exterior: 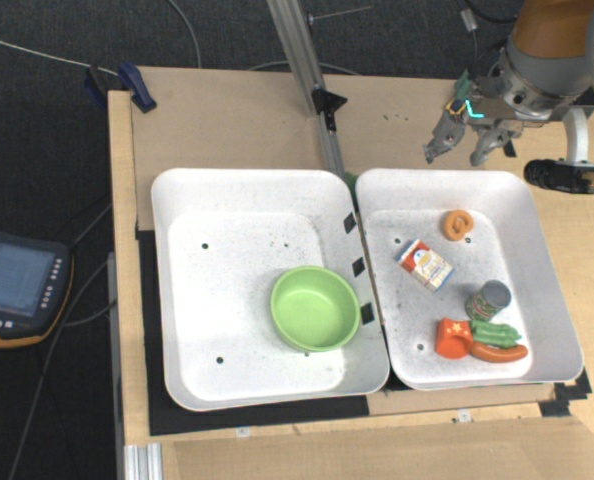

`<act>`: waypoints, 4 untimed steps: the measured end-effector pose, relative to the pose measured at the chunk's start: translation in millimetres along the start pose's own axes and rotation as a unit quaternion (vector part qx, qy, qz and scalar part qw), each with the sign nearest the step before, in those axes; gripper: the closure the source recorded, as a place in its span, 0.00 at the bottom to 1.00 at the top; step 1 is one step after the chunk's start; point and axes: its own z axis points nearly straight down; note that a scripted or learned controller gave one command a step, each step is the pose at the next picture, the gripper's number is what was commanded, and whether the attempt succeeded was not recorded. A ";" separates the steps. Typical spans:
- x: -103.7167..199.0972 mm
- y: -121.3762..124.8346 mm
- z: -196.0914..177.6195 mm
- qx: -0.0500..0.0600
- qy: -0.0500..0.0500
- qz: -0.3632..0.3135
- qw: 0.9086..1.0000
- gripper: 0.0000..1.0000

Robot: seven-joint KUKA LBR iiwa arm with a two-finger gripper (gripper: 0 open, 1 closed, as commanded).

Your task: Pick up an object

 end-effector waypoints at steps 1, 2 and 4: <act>0.0 0.0 0.1 0.000 0.000 0.000 1.000 0.00; 4.0 -4.3 61.5 0.003 0.000 0.000 1.000 0.00; 0.1 -18.5 173.7 0.003 0.000 0.000 1.000 0.00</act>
